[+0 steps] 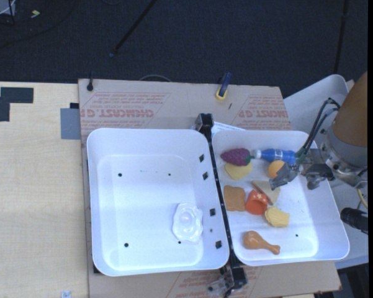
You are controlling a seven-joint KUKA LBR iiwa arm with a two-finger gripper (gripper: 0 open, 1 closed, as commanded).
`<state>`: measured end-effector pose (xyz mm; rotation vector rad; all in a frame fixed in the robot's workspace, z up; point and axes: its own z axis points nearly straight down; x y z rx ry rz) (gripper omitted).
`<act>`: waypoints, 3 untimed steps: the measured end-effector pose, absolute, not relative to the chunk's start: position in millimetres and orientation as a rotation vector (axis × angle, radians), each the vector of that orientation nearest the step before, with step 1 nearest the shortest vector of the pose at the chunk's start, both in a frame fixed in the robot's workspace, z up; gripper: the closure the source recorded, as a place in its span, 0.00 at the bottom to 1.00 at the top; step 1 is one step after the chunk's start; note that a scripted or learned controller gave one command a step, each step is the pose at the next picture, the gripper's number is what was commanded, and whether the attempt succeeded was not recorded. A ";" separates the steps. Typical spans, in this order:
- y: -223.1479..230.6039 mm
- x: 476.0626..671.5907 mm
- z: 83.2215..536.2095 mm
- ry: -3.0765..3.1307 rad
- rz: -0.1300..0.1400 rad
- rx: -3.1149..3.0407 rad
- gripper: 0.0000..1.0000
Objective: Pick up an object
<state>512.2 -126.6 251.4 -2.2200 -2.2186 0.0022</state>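
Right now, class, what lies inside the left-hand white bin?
Inside the left bin lies one white fried-egg toy, near its front right corner. The rest of its floor shows bare, with small dark dots. Anything under the egg is covered.

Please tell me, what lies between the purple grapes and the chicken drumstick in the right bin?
In the camera view, between the purple grapes and the chicken drumstick lie a yellow piece, a brown toast slice and a red-orange tomato-like toy.

Dark carpeted floor (192,30) behind a pale wooden bench (31,197)
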 end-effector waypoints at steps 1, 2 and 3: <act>-109.9 592.8 81.0 -2.223 -0.001 -2.220 0.00; -86.5 646.1 88.1 -2.225 -0.004 -2.219 0.00; -90.8 580.3 86.8 -2.213 0.008 -2.219 0.00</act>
